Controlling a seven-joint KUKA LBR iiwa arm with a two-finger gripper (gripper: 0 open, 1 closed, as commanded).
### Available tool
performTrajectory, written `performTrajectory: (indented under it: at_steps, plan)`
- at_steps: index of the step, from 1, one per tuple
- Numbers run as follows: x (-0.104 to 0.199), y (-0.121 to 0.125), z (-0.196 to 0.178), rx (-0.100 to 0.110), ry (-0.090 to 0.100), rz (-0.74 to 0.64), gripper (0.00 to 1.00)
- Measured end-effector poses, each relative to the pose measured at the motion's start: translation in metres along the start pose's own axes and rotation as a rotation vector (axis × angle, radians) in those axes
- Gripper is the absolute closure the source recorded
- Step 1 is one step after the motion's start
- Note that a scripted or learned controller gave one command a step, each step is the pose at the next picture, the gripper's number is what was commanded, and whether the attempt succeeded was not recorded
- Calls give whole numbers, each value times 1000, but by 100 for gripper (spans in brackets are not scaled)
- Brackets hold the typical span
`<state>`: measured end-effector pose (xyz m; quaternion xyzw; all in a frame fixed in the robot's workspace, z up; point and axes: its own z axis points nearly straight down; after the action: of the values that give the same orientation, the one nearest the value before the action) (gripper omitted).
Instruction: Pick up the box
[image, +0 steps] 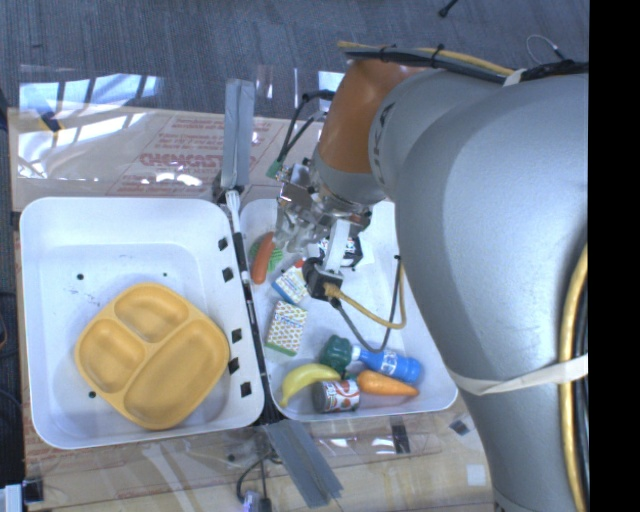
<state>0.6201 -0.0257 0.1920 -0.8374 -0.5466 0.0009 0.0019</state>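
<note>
A flat box (287, 328) with a green and white checked pattern lies in the right bin (425, 395), near its left wall. Just above it lies a smaller blue and white box (290, 287). My gripper (303, 243) hangs over the upper left part of the right bin, directly above the small box and beside an orange carrot (261, 259). The gripper's body hides much of what is under it, and I see nothing held in it.
A banana (305, 380), a can (337, 395), a green-capped bottle with a blue label (372, 360) and another orange carrot (388, 384) crowd the right bin's front. The left bin (60, 240) holds a yellow divided plate (150, 352). The arm covers the bin's right side.
</note>
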Motion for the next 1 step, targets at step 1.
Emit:
performTrajectory:
  at_steps: [1]
  plan:
    - [-51, 43, 3, 0, -1, 196, 100]
